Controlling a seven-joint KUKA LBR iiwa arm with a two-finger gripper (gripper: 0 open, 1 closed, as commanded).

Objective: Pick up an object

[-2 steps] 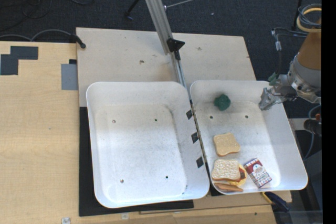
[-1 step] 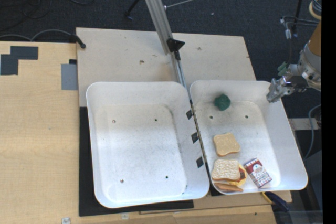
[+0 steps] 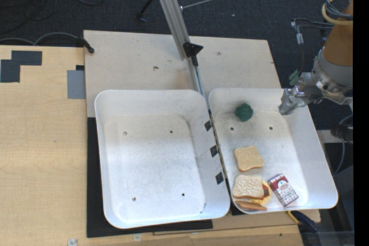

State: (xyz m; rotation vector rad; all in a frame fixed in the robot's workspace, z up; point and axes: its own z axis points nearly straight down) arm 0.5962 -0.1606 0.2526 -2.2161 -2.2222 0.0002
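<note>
Camera view: left bin (image 3: 150, 158), then right bin (image 3: 300, 141) holding toast slice (image 3: 248, 158), sandwich (image 3: 250, 191), red-white packet (image 3: 283, 189), green ball (image 3: 244, 112). End effector (image 3: 288, 102) hovers at that bin's upper right rim; grip state unclear.

Pale wooden bench (image 3: 144, 60) with two white bins, left (image 3: 115, 124) and right (image 3: 311, 147), side by side

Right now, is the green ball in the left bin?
No, the green ball lies in the right bin, near its far end, above the bread slice.
</note>
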